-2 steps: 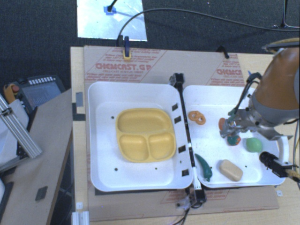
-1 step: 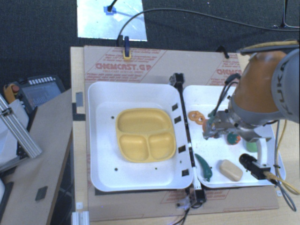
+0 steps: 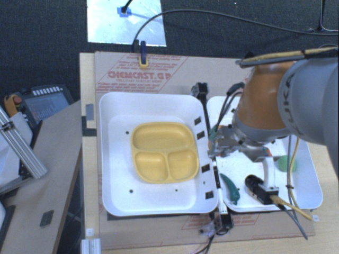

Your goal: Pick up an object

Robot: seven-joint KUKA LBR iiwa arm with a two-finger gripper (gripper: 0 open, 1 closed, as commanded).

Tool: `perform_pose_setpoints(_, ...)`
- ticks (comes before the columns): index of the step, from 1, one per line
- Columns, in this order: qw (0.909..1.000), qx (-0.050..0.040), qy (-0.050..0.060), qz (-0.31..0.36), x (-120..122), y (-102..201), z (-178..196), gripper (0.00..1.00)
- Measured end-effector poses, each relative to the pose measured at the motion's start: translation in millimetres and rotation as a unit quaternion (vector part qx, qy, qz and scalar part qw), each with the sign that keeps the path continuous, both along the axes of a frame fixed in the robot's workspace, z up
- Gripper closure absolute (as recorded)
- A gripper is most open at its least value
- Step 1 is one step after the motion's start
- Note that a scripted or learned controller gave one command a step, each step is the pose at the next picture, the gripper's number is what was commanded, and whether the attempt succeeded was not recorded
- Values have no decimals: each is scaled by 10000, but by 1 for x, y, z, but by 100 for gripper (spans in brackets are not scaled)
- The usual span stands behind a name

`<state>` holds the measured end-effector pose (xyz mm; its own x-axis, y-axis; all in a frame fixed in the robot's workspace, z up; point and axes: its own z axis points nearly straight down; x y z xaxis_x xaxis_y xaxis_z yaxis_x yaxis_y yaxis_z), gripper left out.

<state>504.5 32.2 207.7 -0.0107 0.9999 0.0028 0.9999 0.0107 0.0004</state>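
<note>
A yellow three-compartment plate [image 3: 161,152] lies in the middle of the left white bin [image 3: 114,142]. My arm hangs over the right white bin [image 3: 310,192], and its gripper [image 3: 218,148] is low at that bin's left side, near the divider between the bins. A dark teal object [image 3: 231,187] lies in the right bin's front left corner, just in front of the gripper. A pale green object [image 3: 287,163] shows on the bin's right side, partly hidden behind the arm's cable. The wrist covers what lies directly beneath the gripper.
Both bins sit on a cardboard sheet [image 3: 159,70] on the bench. Black clips [image 3: 201,136] run along the seam between the bins. A grey pendant [image 3: 45,105] and an aluminium rail [image 3: 21,147] lie off to the left.
</note>
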Motion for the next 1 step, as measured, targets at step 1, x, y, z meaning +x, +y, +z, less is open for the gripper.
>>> perform_pose_setpoints(1,10000,-6,-2,-7,3,53,-5,100)
